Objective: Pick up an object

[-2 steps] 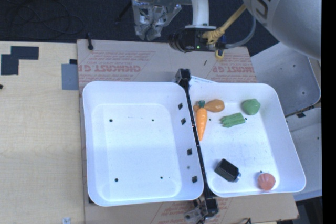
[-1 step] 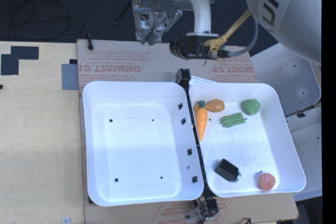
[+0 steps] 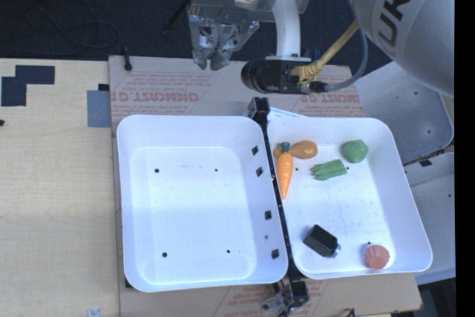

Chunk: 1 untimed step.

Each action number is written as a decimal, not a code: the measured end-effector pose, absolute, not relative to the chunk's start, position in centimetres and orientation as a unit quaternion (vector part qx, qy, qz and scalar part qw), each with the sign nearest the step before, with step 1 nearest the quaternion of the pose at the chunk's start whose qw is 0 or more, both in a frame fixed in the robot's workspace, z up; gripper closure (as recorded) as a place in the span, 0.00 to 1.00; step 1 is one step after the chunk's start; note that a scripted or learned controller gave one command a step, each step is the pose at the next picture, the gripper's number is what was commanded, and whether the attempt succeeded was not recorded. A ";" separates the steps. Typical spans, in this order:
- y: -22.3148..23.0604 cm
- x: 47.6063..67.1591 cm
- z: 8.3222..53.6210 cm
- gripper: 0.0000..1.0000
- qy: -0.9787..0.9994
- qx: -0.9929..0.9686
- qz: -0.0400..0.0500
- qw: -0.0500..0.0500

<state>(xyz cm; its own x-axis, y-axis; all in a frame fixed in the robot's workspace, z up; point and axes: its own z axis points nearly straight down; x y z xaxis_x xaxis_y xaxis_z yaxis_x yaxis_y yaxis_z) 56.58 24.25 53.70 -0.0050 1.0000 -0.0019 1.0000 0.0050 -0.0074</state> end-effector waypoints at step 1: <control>24.2 55.7 53.7 1.00 -0.709 -0.705 0.003 0.002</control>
